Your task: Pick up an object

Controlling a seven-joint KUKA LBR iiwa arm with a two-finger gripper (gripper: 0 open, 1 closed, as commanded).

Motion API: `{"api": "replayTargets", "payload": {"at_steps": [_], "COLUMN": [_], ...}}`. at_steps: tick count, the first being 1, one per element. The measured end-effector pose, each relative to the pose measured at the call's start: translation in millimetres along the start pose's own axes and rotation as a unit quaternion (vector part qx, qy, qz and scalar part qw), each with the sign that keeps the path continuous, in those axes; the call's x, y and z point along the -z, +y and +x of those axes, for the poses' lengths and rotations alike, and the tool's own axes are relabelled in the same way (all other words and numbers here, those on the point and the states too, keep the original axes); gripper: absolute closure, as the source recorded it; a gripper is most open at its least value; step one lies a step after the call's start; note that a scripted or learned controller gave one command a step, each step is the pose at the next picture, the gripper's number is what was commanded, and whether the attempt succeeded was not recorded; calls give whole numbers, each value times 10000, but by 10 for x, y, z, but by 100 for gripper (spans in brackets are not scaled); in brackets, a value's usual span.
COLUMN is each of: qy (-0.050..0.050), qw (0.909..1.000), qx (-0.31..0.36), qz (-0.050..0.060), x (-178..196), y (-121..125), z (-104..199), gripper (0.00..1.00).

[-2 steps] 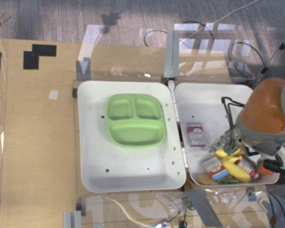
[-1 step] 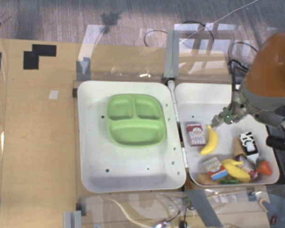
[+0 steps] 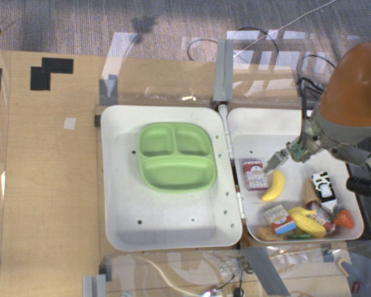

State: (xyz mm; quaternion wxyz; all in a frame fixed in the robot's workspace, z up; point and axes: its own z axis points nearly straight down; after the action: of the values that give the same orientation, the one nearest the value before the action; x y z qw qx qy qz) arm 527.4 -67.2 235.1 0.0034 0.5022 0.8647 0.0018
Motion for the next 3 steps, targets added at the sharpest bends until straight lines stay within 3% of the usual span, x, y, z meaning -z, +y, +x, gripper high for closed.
{"api": "replayTargets", "payload": {"at_steps": [1, 2, 3], "qy": [13, -2, 6], "qw": [10000, 10000, 9988], "qx": [-3, 1, -482], "qz": [19, -10, 2], "x": [-1232, -1121, -495], "y": [-481, -455, 452], "z": [-185, -191, -8], "gripper": [0, 100, 100]}}
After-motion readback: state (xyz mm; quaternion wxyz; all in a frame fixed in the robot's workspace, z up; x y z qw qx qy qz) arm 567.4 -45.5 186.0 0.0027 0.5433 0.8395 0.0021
